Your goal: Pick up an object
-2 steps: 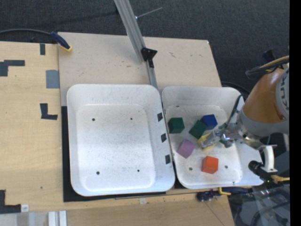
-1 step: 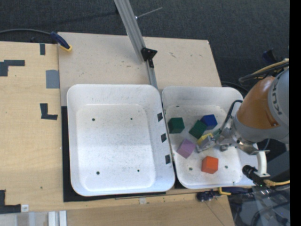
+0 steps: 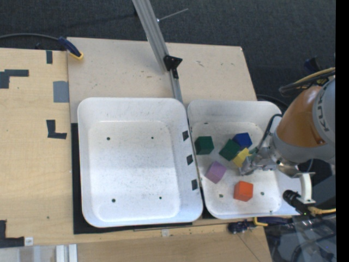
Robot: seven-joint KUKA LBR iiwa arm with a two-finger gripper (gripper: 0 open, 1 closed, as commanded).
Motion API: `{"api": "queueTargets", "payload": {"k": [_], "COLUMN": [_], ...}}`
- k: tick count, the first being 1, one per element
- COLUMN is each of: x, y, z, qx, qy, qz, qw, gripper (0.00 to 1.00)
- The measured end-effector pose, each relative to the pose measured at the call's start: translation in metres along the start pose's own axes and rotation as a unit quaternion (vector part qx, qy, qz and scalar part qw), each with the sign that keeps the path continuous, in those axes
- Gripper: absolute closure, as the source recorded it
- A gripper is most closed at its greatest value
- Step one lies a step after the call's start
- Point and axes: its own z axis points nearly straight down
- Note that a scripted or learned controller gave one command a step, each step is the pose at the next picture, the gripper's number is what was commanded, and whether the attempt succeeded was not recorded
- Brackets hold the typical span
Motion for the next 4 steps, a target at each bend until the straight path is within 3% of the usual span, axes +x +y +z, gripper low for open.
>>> {"api": "queueTargets", "payload": {"k": [2, 3, 4], "x": [0.015, 0.015, 0.063], "y": [0.0, 0.0, 0.007], "z": [-0.103, -0.128, -0.136], "qx": [-0.004, -0.003, -0.002], "qy": [-0.002, -0.001, 0.0], "qz": [-0.001, 0.0, -0.002], "qw": [1.0, 1.0, 1.0], "gripper": [1.0, 1.0, 1.0]}}
